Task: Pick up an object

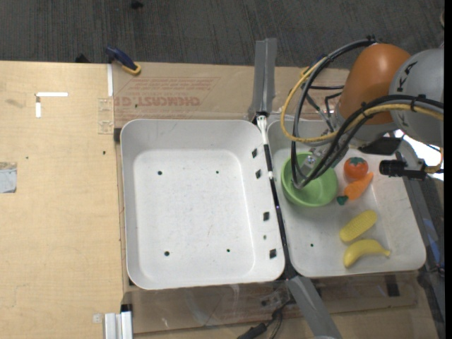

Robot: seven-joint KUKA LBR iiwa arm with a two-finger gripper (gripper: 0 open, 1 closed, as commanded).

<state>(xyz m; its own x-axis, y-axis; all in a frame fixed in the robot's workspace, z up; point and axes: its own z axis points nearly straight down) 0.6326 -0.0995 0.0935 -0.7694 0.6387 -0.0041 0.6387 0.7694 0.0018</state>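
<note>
Pincer [305, 179] reaches down into the green bowl [311, 187] in the right bin [395, 260], largely masked by black and yellow cables [332, 129]; whether it is open or closed cannot be told. Surface [56, 210] extends far to the pincer's left, tan and bare of objects. Left bin [194, 203] lies just left of the pincer, white and shallow, touching the right bin along a central divider. Arm [395, 83], grey with an orange band, stands above and right of the pincer. Bowl surrounds the pincer tip. Two yellow bananas [364, 251] lie below and right of the pincer, near the bin's front edge. Carrot [357, 186] rests just right of the bowl. Tomato [356, 167] sits directly above the carrot, right of the pincer.
</note>
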